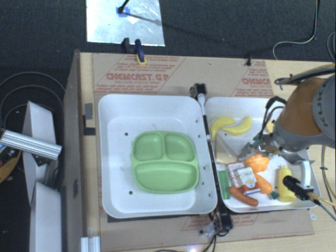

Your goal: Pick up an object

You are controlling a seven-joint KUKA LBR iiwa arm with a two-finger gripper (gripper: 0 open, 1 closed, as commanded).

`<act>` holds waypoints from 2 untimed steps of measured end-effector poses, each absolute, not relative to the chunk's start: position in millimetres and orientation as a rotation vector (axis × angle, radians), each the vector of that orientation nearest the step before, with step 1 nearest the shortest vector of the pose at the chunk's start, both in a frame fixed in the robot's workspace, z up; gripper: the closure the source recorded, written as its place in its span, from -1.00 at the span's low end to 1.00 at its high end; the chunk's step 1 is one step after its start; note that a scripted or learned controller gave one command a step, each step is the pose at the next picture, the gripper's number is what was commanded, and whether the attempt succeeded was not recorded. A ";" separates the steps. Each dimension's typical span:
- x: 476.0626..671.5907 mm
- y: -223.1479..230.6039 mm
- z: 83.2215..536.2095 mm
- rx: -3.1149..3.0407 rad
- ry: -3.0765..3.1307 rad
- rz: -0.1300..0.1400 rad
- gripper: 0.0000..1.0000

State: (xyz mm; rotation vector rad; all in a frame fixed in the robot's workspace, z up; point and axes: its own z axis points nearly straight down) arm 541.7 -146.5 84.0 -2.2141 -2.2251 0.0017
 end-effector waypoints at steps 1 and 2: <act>546.4 -149.4 96.8 -2.221 -2.231 -0.007 1.00; 527.1 -97.4 255.6 -2.219 -2.241 -0.019 1.00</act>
